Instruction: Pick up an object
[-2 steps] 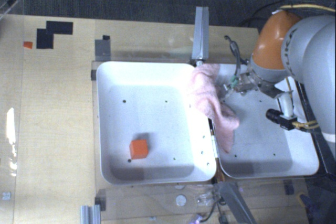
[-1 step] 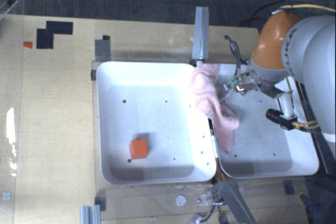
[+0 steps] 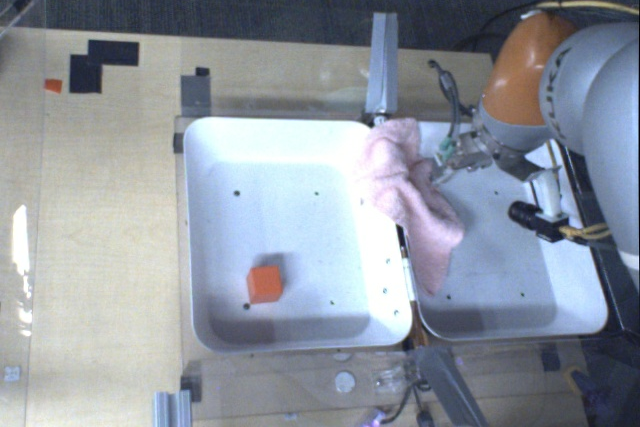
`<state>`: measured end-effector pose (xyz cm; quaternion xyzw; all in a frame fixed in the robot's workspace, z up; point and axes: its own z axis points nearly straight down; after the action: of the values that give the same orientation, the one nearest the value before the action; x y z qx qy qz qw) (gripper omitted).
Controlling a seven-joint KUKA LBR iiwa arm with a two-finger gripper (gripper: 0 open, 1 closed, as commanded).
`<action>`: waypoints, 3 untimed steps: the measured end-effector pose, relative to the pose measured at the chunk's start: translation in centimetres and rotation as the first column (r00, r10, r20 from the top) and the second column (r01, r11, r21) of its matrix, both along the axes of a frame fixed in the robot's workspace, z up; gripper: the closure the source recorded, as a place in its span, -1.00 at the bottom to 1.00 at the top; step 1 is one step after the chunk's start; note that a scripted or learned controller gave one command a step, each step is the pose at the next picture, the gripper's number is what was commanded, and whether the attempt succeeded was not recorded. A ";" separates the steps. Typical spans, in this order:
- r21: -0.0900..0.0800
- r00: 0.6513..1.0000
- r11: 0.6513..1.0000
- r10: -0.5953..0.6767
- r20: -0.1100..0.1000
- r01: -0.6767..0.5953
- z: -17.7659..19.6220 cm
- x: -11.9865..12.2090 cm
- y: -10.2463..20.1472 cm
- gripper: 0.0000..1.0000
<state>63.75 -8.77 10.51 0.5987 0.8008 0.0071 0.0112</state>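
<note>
Cloth is what the eye lands on first: a soft pink towel [image 3: 408, 200], crumpled, draped over the shared wall between the two shallow white plastic bins. Its upper part bunches at the far corner of the left bin [image 3: 215, 245], just below a grey metal upright post [image 3: 382, 65], and its lower end trails down onto the floor of the right bin [image 3: 520, 315]. A small orange cube [image 3: 265, 284] sits on the floor of the left bin, toward the near left corner, well apart from the towel.

From the right reaches the grey arm with its orange band [image 3: 525, 65] above the wrist. Its hand [image 3: 447, 162] hangs over the far part of the right bin, its tip right at the towel's right edge — touching the fabric or just beside it, though which cannot be made out. Whether the two fingers are spread or pressed together cannot be told either; nothing is plainly seen between them. A black cable [image 3: 440, 80] curls up behind the wrist, and a black fitting with a yellowish lead [image 3: 545, 220] juts over the right bin's far right side.

Both bins rest on a pale wooden tabletop [image 3: 100, 215], which carries black stepped markings [image 3: 100, 62] and a small orange-red square [image 3: 53, 86] near its far left corner.
</note>
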 end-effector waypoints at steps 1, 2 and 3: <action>-0.001 1.000 1.000 0.000 0.000 0.000 0.0 0.0 0.0 -1.00; -0.002 0.994 0.994 0.105 -0.004 -0.105 -1.1 -5.9 -1.6 -1.00; -0.001 0.994 0.994 0.107 0.005 -0.107 0.2 -5.5 -1.4 1.00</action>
<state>58.25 -10.14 10.66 0.5549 0.8318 0.0091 0.0130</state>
